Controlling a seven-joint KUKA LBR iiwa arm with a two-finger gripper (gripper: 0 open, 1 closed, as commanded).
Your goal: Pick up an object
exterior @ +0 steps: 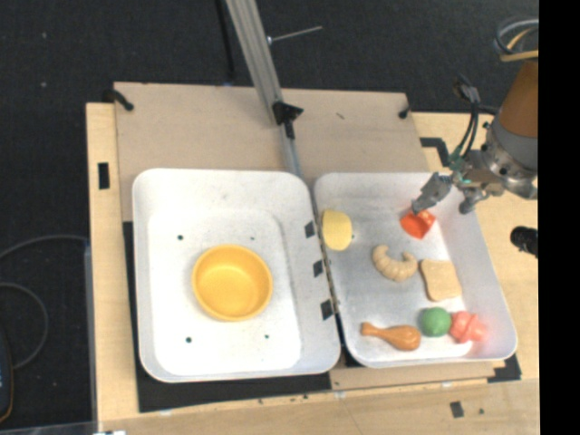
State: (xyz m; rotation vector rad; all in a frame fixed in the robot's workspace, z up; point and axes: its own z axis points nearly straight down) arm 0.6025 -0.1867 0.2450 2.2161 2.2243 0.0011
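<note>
Fingers (450, 191) of the arm (512, 134) hang spread over the upper right part of the right bin (362, 198), one dark prong slanting down toward the red block (417, 224) and the other reaching out beside it near the bin's right rim. Nothing sits between them. The left prong's tip looks to be touching or just above the red block's upper corner; from this slanted view I cannot tell which.

Taking the red block as the likely target, it lies down and to the left of the midpoint between the prongs, toward the middle of the right bin. It is small and squat, with no clear long axis, so the approach direction matters little; what matters is shifting the spread prongs that way until the block sits between them.

Counting around the red block: one yellow rounded piece (337, 230) lies well to its left at the bin's left wall; one croissant-shaped piece (394, 263) sits just below and left; one tan toast slice (440, 279) sits below; farther down lie one green ball (435, 322), one pink piece (464, 326) touching or just beside it, and one drumstick (392, 335). That makes seven items in the right bin. The left bin (163, 198) holds one yellow bowl (232, 282). Both bins rest on the table (227, 130).
</note>
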